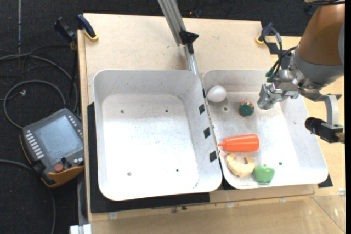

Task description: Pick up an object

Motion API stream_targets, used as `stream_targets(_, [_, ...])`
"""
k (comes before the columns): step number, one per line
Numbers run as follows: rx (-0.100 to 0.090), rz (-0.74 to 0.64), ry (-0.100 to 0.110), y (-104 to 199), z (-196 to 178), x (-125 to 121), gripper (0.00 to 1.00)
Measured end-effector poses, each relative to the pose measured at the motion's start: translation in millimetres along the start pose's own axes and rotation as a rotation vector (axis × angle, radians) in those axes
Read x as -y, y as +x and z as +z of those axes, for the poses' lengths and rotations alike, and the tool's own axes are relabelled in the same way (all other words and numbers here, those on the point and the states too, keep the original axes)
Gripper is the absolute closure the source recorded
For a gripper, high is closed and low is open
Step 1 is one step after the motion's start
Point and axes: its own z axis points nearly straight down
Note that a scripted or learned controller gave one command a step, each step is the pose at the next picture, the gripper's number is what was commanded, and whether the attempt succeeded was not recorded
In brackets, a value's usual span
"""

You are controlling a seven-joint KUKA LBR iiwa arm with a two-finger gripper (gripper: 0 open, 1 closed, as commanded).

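Camera view: dark carpet with loose cables is surrounding a wooden bench; a teach pendant is lying on the floor to the left. Two white bins are sitting side by side. The left bin is holding nothing. The right bin is holding a white egg near its top-left corner, a small green-and-red toy beside it, an orange carrot lower down, then a beige ring piece touching a green pepper at the front edge. The arm is reaching in from the right. The gripper is hanging just right of the green-and-red toy, gripping nothing; can't tell whether its fingers are apart or together.
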Motion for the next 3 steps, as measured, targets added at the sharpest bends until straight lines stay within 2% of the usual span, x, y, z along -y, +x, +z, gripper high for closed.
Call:
stream_targets(1, [-0.003, -0.004, 0.006, 48.9, 4.8, 4.8, 1.00])
stream_targets(2, [-0.003, -0.006, 0.003, 102.7, 3.4, -10.8, 1.00])
stream_targets(3, [-0.003, -0.006, 0.006, 159.3, 3.6, -3.3, 1.00])
